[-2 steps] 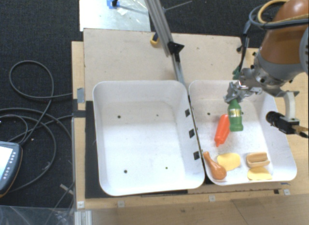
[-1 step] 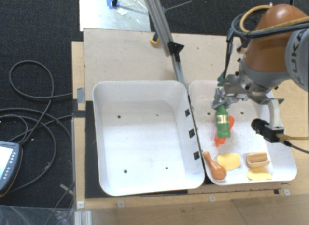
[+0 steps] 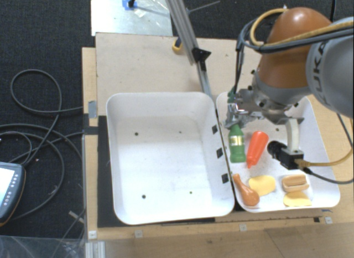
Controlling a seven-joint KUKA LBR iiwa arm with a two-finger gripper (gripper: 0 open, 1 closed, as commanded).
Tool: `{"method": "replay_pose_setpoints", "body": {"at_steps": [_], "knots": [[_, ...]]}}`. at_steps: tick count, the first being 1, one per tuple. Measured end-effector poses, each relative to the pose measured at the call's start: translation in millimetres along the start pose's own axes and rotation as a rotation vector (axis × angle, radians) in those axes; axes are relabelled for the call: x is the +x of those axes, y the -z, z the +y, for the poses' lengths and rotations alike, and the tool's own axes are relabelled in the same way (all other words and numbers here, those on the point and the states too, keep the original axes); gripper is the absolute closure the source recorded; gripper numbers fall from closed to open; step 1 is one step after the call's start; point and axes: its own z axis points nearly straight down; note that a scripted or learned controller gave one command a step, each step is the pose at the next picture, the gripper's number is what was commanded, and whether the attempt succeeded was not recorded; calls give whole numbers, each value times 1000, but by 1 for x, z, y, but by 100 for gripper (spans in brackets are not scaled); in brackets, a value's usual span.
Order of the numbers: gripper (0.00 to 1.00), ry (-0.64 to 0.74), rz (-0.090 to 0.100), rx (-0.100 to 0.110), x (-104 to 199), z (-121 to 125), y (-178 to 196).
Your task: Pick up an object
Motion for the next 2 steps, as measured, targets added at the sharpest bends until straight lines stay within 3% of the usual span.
{"method": "replay_pose_setpoints", "body": {"at_steps": [1,2], "knots": [[100,0,0,1,53,-10,0],[0,-8,-2,0,50,-9,0]]}}
